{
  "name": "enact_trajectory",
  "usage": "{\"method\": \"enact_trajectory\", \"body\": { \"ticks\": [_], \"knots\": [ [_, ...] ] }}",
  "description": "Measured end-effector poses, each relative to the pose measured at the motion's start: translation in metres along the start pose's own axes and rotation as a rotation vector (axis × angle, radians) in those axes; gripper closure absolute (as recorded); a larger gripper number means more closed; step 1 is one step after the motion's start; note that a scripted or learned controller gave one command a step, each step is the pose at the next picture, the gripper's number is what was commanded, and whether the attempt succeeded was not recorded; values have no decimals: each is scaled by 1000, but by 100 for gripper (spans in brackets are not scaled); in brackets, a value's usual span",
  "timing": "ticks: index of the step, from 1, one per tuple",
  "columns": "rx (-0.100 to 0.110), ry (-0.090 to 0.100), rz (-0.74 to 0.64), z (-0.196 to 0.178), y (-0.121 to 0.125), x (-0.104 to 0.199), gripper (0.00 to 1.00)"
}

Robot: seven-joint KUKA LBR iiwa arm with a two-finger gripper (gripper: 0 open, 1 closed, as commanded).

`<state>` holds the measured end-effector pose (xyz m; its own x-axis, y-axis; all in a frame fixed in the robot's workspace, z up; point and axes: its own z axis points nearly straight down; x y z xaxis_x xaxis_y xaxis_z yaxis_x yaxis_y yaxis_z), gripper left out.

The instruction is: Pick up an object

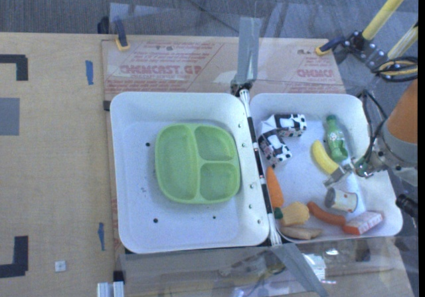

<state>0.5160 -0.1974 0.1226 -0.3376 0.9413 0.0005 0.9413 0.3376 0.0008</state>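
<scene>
Divided plate (198, 162) in the left bin (126, 156). In the right bin (295, 106): two toy cows (281, 135) at left, bottle (335, 136) behind banana (325, 157), carrot (274, 187) along the left wall, cup (342, 200) beside the claw (350, 173).

well to the left of the jaws, a white bin (133, 222) holds a light green divided plate (197, 163) with three compartments, lying flat near the bin's middle. beyond that bin, up and left of the jaws, lies a sheet of cardboard (166, 70) with red print, an orange clamp (121, 42) at its far left corner. farther left still, the tan bench (53, 169) bears strips of blue tape (89, 72) and black corner marks (14, 66). above the jaws, a yellow pole (395, 0) slants.
</scene>
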Motion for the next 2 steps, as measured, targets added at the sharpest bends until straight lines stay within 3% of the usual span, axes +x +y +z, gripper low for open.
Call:
{"method": "enact_trajectory", "body": {
  "ticks": [1, 2],
  "knots": [
    [-9, 0, 171, 34, 83, -46, 0],
    [-20, -9, 170, 17, 85, -49, 100]
  ]
}}
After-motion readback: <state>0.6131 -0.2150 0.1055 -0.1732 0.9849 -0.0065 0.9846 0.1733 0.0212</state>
